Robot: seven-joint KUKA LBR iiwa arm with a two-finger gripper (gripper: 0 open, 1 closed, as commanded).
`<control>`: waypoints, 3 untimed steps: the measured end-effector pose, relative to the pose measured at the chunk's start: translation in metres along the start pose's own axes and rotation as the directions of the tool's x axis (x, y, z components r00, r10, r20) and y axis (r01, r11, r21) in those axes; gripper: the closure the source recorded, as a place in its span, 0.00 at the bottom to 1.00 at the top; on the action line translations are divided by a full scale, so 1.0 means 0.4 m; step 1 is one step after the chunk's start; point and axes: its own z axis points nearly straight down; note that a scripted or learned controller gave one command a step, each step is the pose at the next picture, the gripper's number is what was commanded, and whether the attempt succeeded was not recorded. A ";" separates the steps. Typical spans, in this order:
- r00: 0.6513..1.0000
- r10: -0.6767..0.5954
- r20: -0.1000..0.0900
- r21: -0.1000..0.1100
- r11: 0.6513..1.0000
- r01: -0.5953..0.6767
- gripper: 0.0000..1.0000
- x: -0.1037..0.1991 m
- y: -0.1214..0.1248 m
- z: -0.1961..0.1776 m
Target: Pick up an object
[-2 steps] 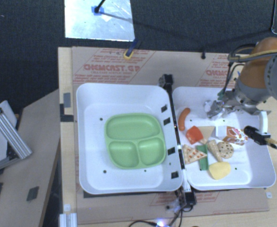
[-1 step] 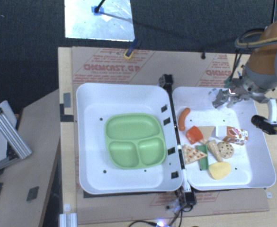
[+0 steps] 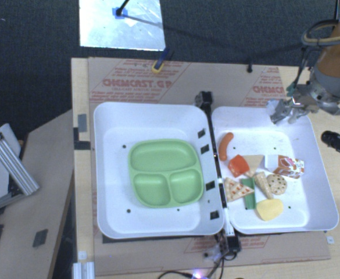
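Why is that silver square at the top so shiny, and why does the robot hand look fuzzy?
In the camera view, the silver sheet bounces the light back, so it glares pale. The gripper at the right bin's far edge looks soft and smeary, while the green plate is evenly lit with gentle shadows in its hollows.

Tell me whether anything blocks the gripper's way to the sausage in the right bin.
Nothing visible does. The gripper sits over the right bin's far edge, and only bare white floor lies between it and the sausage, which lies apart from the other toy foods.
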 end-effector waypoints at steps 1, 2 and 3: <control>1.000 0.000 -0.001 0.002 1.000 0.000 1.00 0.000 0.003 -0.054; 1.000 -0.001 -0.003 0.008 1.000 0.001 1.00 0.089 -0.085 -0.032; 1.000 -0.001 -0.003 0.009 1.000 0.002 1.00 0.169 -0.180 -0.017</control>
